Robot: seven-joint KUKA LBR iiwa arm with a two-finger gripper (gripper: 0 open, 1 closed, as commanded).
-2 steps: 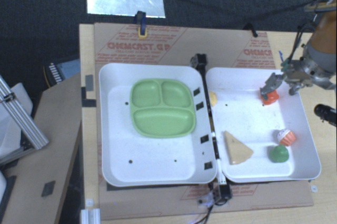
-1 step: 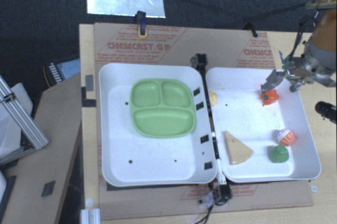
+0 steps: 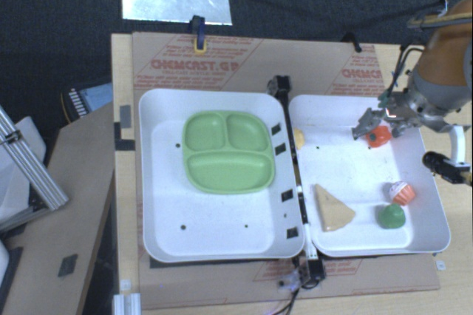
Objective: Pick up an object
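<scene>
Single fixed camera above the bench [image 3: 244,55], slanted downward, both bins framed, moderately far

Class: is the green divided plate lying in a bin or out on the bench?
In: the green divided plate lies flat inside the left white bin.

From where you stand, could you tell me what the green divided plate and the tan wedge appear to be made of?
The green divided plate looks like moulded plastic: uniform colour, soft sheen, rounded compartments. The tan wedge looks matte and could be foam or plastic toy food; the view leaves that open.
</scene>
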